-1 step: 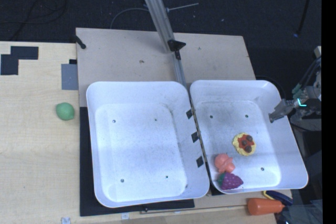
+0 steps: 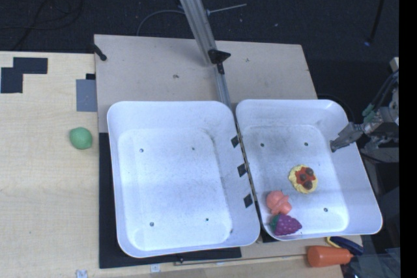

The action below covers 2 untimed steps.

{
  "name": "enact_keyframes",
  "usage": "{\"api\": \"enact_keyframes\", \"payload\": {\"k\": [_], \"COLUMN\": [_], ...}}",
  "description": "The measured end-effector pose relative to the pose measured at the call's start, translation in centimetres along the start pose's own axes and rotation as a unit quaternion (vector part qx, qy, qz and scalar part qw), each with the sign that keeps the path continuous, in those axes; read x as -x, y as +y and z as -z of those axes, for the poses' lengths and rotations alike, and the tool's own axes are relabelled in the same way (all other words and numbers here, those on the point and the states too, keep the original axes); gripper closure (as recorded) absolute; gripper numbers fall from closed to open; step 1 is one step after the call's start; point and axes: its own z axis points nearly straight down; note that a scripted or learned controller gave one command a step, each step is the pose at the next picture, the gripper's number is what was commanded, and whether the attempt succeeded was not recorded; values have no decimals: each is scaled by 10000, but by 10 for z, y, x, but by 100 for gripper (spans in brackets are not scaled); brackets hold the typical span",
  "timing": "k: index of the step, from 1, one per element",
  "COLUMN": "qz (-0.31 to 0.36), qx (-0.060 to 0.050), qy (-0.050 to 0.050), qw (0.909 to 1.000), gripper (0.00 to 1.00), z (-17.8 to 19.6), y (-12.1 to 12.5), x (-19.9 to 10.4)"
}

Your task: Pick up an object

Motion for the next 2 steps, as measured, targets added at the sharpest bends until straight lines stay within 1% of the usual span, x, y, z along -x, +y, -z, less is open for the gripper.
{"api": "enact_keyframes", "payload": {"k": [1,2], "qz": [2,4], "qx": [-26,-28], "qy": [7,9], "qw": [10000,10000], "gripper": [0,0], "z": [-59,-122], "y": [4,0], "x": [7,5]}}
